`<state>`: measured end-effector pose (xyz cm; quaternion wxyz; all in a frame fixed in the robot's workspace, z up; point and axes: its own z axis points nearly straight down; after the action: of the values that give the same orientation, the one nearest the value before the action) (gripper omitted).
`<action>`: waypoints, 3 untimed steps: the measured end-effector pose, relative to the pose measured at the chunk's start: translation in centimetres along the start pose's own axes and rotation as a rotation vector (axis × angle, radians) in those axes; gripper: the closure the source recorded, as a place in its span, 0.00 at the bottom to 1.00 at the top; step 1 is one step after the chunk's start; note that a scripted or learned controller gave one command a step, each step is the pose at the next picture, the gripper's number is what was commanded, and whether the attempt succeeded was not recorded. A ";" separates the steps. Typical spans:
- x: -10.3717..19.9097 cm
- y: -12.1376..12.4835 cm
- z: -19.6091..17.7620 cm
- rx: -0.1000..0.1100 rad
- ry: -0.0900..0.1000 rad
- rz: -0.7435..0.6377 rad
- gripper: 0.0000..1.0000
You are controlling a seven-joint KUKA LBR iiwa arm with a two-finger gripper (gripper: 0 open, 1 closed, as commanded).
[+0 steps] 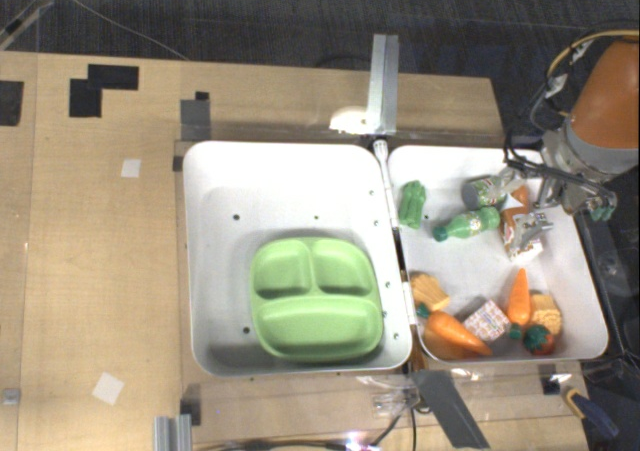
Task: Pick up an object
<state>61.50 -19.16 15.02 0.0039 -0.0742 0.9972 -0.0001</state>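
A green three-compartment plastic tray lay in the left white bin. The gripper hung over the right white bin, beside a green toy bottle; its grip state couldn't be told.

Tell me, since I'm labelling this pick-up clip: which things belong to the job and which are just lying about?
Job:
- end effector over the right white bin
- green plastic bottle
- small white printed carton
- two orange toy carrots
- green leafy toy

Lying about:
- green three-compartment plastic tray in the left white bin
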 end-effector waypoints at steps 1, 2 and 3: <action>2.3 1.1 6.2 0.003 -0.006 -0.029 0.00; 9.3 1.4 6.0 0.003 -0.006 0.004 0.00; 3.8 4.1 6.0 0.004 -0.007 -0.147 0.00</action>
<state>57.23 -15.69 8.94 0.0073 -0.1474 0.9890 -0.0022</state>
